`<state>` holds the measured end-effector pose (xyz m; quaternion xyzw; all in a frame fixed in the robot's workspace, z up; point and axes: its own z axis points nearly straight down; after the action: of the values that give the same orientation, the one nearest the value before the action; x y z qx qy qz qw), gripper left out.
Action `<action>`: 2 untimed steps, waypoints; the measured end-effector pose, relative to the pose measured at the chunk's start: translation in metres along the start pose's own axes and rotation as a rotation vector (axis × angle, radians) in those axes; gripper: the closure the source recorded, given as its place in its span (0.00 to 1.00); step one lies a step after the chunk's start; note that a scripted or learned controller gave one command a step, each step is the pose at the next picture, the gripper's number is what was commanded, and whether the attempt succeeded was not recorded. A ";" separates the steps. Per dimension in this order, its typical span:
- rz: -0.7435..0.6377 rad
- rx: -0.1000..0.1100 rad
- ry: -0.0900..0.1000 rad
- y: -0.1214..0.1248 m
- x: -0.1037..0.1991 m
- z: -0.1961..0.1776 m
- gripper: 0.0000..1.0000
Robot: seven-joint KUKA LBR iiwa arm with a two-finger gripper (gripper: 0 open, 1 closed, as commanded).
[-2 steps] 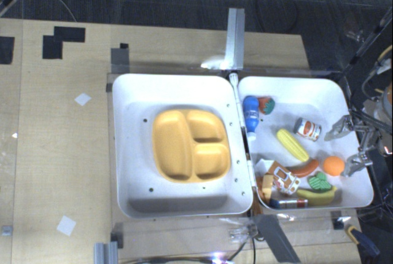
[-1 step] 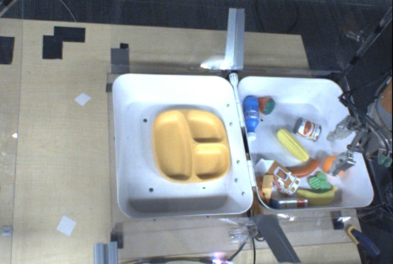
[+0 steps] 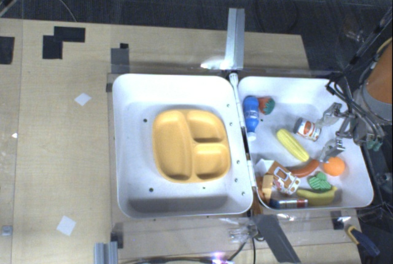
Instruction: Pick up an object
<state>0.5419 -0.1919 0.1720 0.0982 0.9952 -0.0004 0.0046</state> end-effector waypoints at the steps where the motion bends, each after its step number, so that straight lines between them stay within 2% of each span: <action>1: 0.234 0.000 -0.002 -0.006 -0.038 0.007 0.00; 2: 0.585 0.001 0.001 -0.009 -0.024 -0.006 0.00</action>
<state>0.5639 -0.2052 0.1782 0.3810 0.9246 0.0006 0.0041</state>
